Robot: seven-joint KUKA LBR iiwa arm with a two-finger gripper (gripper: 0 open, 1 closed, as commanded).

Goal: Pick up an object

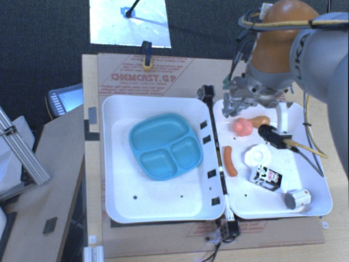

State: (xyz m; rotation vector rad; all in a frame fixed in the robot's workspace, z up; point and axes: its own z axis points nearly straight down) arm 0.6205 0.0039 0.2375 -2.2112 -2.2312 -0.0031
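The gripper [233,103] hangs at the right bin's [322,201] far-left corner; whether it is open or closed cannot be told. The nearest object, a pink ball [243,127], lies just beside it. It looks light, soft, and prone to roll; grasp across its middle. The arm hides the bin's far edge.

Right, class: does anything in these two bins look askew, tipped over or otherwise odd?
Mildly. The blue divided tray sits askew, turned at an angle to the walls of the left bin. In the right bin, a small grey-and-white cylinder lies on its side near the front corner. Nothing looks spilled or broken.
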